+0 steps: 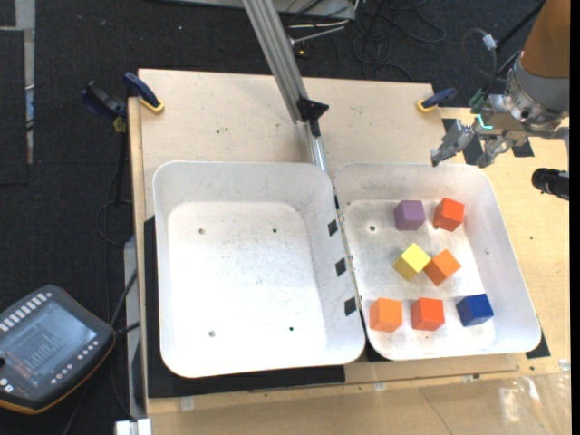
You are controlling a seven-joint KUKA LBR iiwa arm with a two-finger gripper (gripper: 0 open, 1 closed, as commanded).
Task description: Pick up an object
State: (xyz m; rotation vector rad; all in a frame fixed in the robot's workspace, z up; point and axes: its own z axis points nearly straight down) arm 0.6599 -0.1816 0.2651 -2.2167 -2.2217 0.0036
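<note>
The right bin (507, 270) holds several small cubes: a purple cube (410, 214), an orange-red cube (449, 214), a yellow cube (413, 260), an orange cube (443, 266), another orange cube (386, 314), an orange-red cube (428, 314) and a blue cube (474, 309). My gripper (468, 145) hangs above the bin's far rim, up and to the right of the purple cube, apart from all cubes. Its fingers are spread and nothing sits between them.
The left bin (181, 243) lies beside the right one. A slanted metal pole (276, 48) crosses the bench's far side down to the gap between the bins. Clamps (145, 93) grip the bench's far corners. A teach pendant (45, 347) lies at the lower left.
</note>
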